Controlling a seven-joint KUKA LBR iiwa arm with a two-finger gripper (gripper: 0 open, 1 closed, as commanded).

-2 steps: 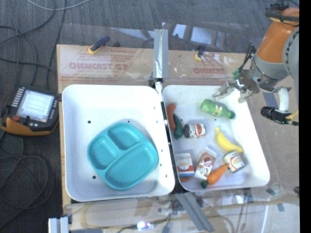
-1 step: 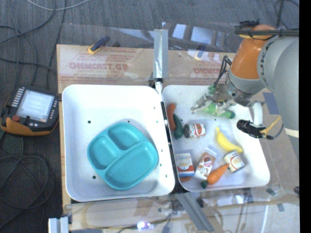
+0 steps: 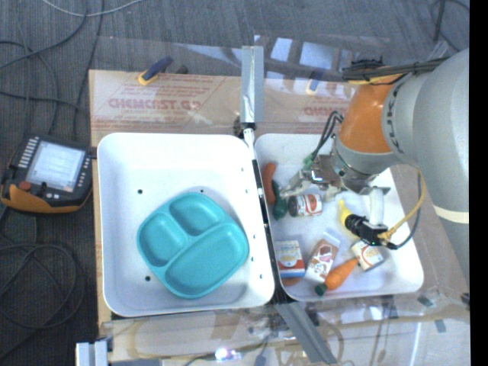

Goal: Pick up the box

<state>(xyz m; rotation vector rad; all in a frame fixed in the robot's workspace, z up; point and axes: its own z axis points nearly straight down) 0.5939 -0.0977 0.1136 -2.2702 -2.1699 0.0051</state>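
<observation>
Box (image 3: 322, 257), right bin (image 3: 408, 277), near side: light, stiff carton (likely crushable), best pinched across narrow faces; fingers' state indiscernible.

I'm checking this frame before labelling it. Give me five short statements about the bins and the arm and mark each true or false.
1. The teal divided plate lies in the left bin. True.
2. The gripper is above the left bin. False: it is over the right bin, near a small can.
3. A carrot lies near the front edge of the right bin. True.
4. The small boxes are stacked on the teal divided plate. False: they lie in the right bin, at its front.
5. A handheld pendant with a screen lies on the floor beside the left bin. True.
</observation>
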